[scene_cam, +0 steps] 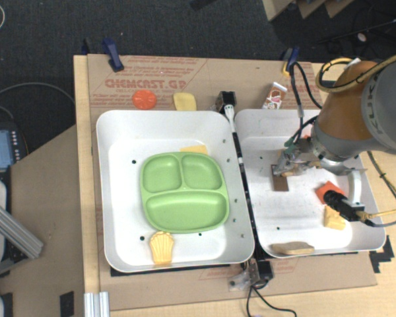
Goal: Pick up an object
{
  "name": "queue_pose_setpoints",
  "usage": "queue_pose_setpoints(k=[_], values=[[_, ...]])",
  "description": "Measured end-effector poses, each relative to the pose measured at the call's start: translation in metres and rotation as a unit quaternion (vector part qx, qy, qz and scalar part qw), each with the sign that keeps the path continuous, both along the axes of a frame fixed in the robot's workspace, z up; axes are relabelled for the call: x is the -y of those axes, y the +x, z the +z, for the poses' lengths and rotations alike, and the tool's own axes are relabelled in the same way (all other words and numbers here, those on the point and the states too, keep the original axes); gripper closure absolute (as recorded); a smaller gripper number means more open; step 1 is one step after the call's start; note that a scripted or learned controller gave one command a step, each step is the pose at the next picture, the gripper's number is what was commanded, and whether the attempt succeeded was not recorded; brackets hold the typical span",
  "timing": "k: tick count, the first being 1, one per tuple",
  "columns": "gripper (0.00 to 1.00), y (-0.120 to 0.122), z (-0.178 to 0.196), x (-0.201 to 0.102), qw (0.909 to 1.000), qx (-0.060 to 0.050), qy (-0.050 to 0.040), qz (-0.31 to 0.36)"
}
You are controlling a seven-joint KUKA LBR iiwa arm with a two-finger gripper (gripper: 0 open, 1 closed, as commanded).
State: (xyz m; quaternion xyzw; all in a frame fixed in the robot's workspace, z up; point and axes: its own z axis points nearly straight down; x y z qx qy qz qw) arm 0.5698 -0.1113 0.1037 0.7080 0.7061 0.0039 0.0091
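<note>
My gripper (pixel 288 166) hangs over the upper middle of the right bin (pixel 264 210), at the end of the grey and orange arm (pixel 353 114). A small brown block (pixel 280 183) lies on the bin floor right under and slightly in front of the gripper tip; I cannot tell whether they touch. To the right lie an orange-red piece (pixel 329 193) and a yellow wedge (pixel 334 220). A flat tan piece (pixel 292 247) rests by the bin's front rim.
The left bin (pixel 115 177) holds a green divided plate (pixel 183 191), a yellow ridged piece (pixel 162 247) and a pale yellow slice (pixel 195 150). Behind the bins on the cardboard lie an orange disc (pixel 144 99), a yellow block (pixel 184 102) and a small carton (pixel 274 96).
</note>
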Motion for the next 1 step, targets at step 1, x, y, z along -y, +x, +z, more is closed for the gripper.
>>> queue_pose_setpoints(k=[1], values=[[1.0, -0.0063, 0.0866, -0.0651, 1.0, -0.005, 0.0043, 0.005]])
